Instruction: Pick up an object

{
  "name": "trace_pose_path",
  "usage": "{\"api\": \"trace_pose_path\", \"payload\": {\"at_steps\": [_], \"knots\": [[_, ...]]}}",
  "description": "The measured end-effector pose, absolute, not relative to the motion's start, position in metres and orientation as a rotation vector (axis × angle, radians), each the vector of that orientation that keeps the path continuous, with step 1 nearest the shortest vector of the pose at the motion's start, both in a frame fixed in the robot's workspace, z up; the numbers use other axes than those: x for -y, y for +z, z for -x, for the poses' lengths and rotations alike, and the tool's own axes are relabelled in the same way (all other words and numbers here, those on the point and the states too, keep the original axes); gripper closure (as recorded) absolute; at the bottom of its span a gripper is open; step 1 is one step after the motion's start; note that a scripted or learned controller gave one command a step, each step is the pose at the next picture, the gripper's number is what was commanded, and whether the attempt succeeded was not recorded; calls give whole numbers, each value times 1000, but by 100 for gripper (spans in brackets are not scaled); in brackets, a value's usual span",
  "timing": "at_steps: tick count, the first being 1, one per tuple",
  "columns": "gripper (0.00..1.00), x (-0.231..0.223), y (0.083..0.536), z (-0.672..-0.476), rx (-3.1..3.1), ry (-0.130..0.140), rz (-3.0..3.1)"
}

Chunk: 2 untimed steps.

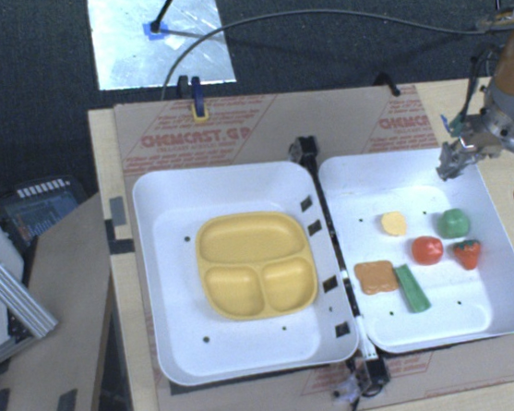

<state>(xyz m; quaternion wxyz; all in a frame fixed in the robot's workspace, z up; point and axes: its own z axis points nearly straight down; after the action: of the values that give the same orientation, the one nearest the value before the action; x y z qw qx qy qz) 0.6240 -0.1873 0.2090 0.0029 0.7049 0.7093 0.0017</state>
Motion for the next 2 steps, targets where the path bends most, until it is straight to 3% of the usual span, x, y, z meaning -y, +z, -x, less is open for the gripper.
{"api": "trace_pose_path", "payload": {"at_steps": [1, 2], "knots": [[100, 188, 254, -625, -2224, 5, -2211], [100, 139, 254, -620, -2230, 2, -2212]]}}
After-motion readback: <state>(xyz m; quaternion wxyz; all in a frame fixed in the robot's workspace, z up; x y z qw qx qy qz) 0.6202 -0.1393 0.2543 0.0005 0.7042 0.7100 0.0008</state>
